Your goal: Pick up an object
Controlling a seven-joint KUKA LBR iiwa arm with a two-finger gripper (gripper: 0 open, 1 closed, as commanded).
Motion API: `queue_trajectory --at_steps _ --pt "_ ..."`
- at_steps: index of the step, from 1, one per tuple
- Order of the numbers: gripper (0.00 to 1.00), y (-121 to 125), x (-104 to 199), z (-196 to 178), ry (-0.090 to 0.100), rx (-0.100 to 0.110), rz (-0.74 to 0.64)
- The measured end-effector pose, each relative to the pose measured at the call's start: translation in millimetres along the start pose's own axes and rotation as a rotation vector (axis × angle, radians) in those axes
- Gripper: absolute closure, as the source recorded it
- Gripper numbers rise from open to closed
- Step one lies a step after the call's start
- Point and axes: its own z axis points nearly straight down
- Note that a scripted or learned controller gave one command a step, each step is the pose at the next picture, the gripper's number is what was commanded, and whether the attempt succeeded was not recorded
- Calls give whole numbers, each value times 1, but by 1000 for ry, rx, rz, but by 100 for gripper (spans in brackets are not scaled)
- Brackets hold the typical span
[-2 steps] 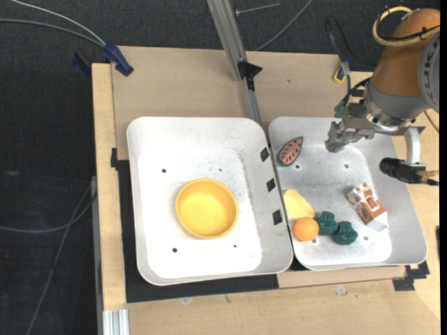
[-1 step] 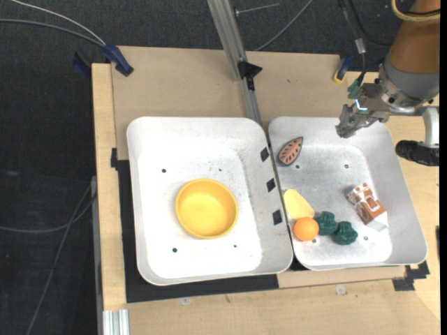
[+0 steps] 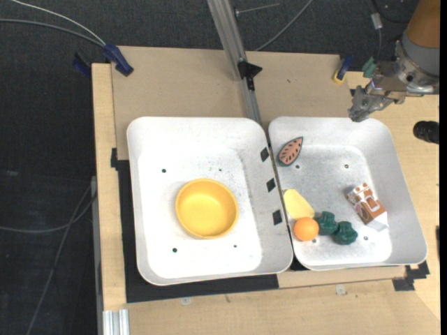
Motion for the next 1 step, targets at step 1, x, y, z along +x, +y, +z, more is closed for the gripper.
queue_trajectory --at_steps 1 --pt "100 -14 57 -1 7 20 -4"
